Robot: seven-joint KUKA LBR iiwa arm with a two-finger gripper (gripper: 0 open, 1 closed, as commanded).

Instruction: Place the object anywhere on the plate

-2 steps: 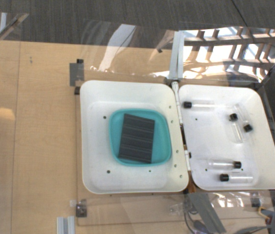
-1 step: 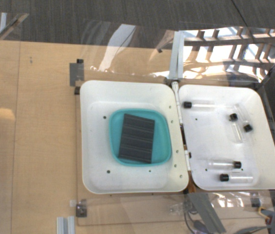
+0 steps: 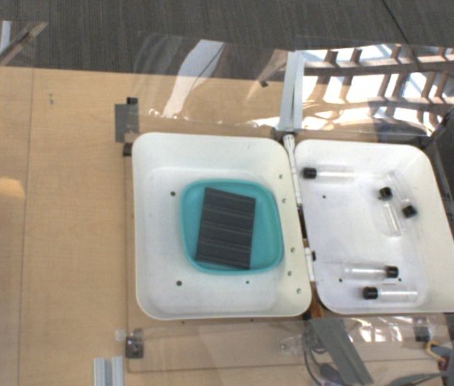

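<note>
Look at the left bin (image 3: 211, 296): you have a teal square plate (image 3: 271, 244) sitting near its middle, and a dark grey ribbed rectangular block (image 3: 226, 227) lies flat on that plate, slightly tilted, inside the plate's rim on all sides. In the right bin (image 3: 420, 296) you can see five clear tubes with black caps scattered about: one (image 3: 328, 172) near the top left corner, two (image 3: 388, 203) close together toward the upper right, and two (image 3: 368, 273) lying near the bottom. Both bins touch along their inner edges on the wooden bench (image 3: 50, 240). You cannot tell the gripper's state here.
</note>
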